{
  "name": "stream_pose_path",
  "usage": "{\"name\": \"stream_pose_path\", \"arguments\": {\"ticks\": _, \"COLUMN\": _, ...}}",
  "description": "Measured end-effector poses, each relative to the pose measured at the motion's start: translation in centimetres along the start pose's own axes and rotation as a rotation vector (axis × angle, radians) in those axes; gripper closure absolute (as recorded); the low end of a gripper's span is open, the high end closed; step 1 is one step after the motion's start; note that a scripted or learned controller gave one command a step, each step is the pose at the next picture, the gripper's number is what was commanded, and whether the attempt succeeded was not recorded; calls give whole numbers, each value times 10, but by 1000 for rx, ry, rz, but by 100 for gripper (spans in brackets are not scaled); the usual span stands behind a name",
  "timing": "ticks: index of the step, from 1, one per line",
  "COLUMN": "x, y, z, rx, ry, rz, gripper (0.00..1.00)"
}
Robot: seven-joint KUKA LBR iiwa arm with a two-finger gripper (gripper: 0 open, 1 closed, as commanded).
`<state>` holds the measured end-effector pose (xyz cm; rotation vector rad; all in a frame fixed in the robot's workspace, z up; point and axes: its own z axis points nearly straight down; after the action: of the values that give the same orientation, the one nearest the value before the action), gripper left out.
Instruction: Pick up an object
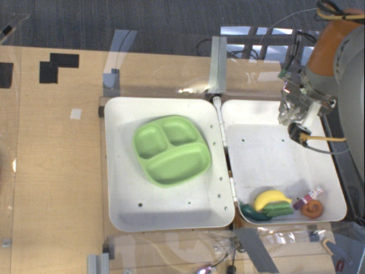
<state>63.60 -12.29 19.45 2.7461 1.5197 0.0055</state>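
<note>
A yellow banana lies at the front of the right bin, resting on a dark green vegetable-shaped toy. To their right sit a round orange-brown toy and a small purple and white piece. My gripper hangs over the back right corner of the right bin, well away from these objects, with nothing seen between its fingers.
The left bin bears a light green divided plate. A metal divider runs between the two bins. A cable trails from the gripper toward the right. Wooden bench surface spreads to the left.
</note>
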Motion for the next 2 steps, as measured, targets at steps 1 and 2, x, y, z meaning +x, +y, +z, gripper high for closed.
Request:
{"name": "stream_pose_path", "arguments": {"ticks": 1, "x": -17, "y": -110, "z": 10, "rx": 6, "ry": -2, "rz": 242, "gripper": 100}}
{"name": "stream_pose_path", "arguments": {"ticks": 2, "x": -17, "y": -165, "z": 0, "rx": 6, "ry": -2, "rz": 561, "gripper": 100}}
